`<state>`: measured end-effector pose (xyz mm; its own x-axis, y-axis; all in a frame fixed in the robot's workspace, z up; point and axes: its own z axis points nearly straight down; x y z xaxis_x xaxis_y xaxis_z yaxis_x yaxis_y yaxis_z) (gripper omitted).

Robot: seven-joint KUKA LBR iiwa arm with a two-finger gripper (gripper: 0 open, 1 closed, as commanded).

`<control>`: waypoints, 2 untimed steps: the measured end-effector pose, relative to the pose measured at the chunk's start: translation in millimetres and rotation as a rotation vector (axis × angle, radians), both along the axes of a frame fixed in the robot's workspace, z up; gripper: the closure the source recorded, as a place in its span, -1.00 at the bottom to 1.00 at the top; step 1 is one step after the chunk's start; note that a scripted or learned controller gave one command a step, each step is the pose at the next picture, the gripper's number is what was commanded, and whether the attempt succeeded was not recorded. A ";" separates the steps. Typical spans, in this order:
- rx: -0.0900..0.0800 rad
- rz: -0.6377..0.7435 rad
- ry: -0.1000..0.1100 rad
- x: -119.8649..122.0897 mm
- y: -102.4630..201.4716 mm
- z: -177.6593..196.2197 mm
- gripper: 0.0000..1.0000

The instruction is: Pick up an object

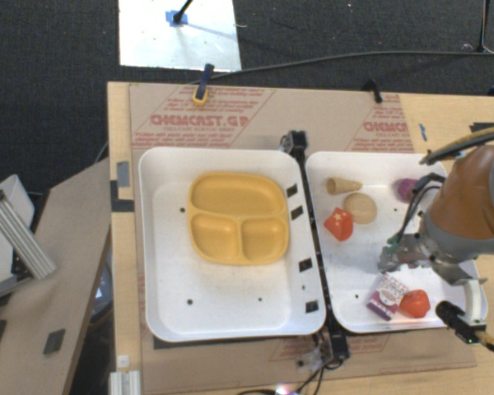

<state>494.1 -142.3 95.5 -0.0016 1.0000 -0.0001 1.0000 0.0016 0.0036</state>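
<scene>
The arm point(469, 208) at the right edge of the frame is a rounded grey body with a broad orange band wrapped around it above the wrist. A thin dark cable point(413, 202) curves along its left side. Below, at the lower right, sits the tool point(393, 257), a blocky grey metal piece.

"CHEMCAST GP" on cardboard sheet point(230, 113)

Arm point(469, 196) bent low, claw point(393, 257) down
</scene>
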 end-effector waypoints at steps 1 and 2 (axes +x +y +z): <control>-0.002 0.002 -0.004 -0.7 -2.5 63.6 1.00; -0.002 0.002 -0.004 1.5 -12.3 112.2 1.00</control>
<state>495.7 -154.6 207.7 -0.0034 1.0000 -0.0026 1.0000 0.0034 0.0074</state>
